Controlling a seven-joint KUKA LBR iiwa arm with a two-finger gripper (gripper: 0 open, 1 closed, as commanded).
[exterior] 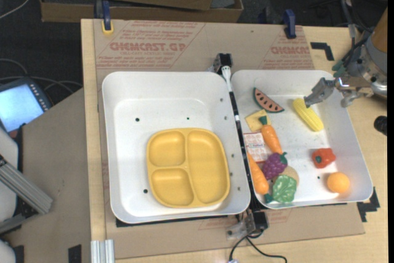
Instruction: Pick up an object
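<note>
2 shallow white bins sit side by side on the bench. The left bin (120, 101) holds a yellow plate (187, 167) with 3 compartments, lying toward the bin's 5 o'clock corner.

The right bin (354, 151) carries the toy food. A watermelon slice (267, 100), red with a dark green rind, lies at about 11 o'clock in the bin. A corn cob (308, 114), pale yellow and ridged, lies tilted near 1 o'clock. Along the 9 o'clock wall sit a yellow cheese wedge (255, 121), an orange carrot (270, 137) with a green top, and a small printed packet (253, 146). Toward 7 o'clock a purple grape bunch (274, 164) rests just beside a second carrot (258, 175) and a green leafy vegetable (284, 188). A red pepper (323, 157) with a green stem sits at 4 o'clock, and a round orange (337, 183) lies near the 5 o'clock corner.

The gripper (321, 93) hangs over the right bin's 1 o'clock edge, just beside the upper end of the corn cob. Whether its grip is wide or narrow I cannot tell, and nothing shows held in it.
</note>
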